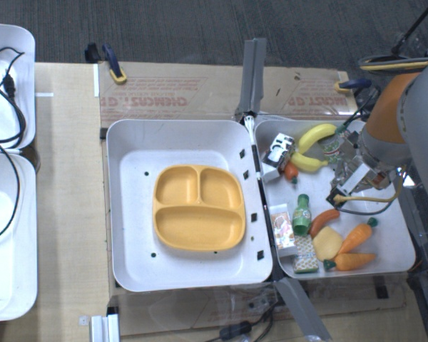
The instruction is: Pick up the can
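gripper (344, 177) hovering by the right bin's (394, 228) right edge, opening impossible to tell, can (333, 148) sitting between it and bananas (315, 137)

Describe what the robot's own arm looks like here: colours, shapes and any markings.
The arm is a thick, rounded grey tube with a broad orange band wrapped around it above the wrist. Below the band it narrows to a smooth grey wrist section. The gripper at its end is small, angular and pale metal. No lettering or logos can be made out.
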